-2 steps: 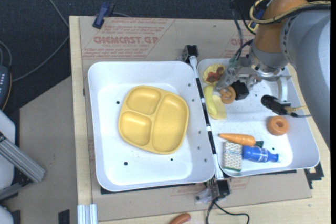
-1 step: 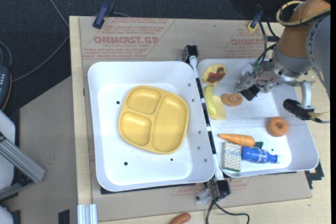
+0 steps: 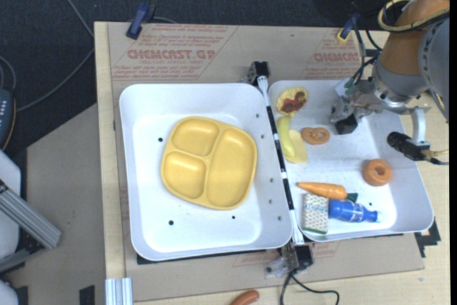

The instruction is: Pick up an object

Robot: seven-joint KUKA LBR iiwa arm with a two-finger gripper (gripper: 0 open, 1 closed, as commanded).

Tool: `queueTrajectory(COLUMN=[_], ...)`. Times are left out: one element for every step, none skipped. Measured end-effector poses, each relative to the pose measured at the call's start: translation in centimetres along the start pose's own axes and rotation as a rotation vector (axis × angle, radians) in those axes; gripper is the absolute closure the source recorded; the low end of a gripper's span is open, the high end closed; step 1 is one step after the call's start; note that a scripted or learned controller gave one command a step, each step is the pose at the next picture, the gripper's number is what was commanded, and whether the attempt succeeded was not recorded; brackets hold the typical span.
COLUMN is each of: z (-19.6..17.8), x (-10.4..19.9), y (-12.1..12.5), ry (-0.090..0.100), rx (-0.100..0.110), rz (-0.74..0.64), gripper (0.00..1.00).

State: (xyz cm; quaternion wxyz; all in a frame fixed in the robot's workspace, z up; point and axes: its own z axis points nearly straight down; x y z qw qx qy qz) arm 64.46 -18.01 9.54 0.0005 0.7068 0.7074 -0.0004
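The arm is reaching in from the right over the right bin (image 3: 421, 189), and its gripper (image 3: 345, 119) is hanging low near that bin's upper part, just beside a small flat donut (image 3: 315, 135). That placement is suggesting a descent toward one of the loose pieces crowded there, since every candidate for picking is lying in this bin: a pale yellow banana (image 3: 292, 143) along the divider, a red and yellow food piece (image 3: 292, 101) above it, a thicker glazed donut (image 3: 377, 172) toward the right wall, and lower down a carrot (image 3: 323, 190), a blue bottle (image 3: 351, 211) and a patterned packet (image 3: 315, 214). The left bin (image 3: 143, 118) is carrying only a yellow divided plate (image 3: 208, 162), so the arm is working away from it. How the gripper is set cannot be told at this angle, and nothing is visibly gripped.
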Motion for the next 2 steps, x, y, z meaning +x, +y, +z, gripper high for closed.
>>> queueTrajectory(z=[-9.1, -13.0], x=[10.6, 19.0], y=[1.1, -3.5], ry=[0.003, 0.004], rx=[-0.004, 0.001], rz=[-0.002, -0.002], gripper=[1.0, 1.0])
